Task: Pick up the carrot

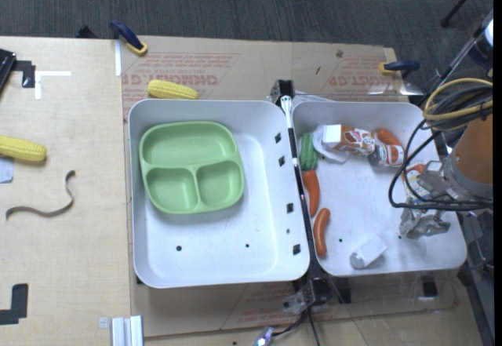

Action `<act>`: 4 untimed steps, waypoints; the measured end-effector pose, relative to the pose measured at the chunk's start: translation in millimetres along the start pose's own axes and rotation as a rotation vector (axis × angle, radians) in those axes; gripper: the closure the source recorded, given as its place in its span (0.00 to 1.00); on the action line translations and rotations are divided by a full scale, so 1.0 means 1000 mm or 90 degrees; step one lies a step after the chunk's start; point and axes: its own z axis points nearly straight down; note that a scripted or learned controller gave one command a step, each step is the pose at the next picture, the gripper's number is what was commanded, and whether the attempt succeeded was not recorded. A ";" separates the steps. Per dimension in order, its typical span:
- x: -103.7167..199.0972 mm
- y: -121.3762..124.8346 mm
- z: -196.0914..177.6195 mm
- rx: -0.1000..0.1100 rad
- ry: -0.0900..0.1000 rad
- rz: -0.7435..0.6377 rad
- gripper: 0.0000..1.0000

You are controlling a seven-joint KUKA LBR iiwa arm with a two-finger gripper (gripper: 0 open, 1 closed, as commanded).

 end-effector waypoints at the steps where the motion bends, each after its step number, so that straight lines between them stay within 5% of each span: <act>1: -0.017 -0.020 -0.141 0.001 -0.001 0.038 1.00; 4: 0.009 0.008 -0.123 0.001 0.001 0.416 1.00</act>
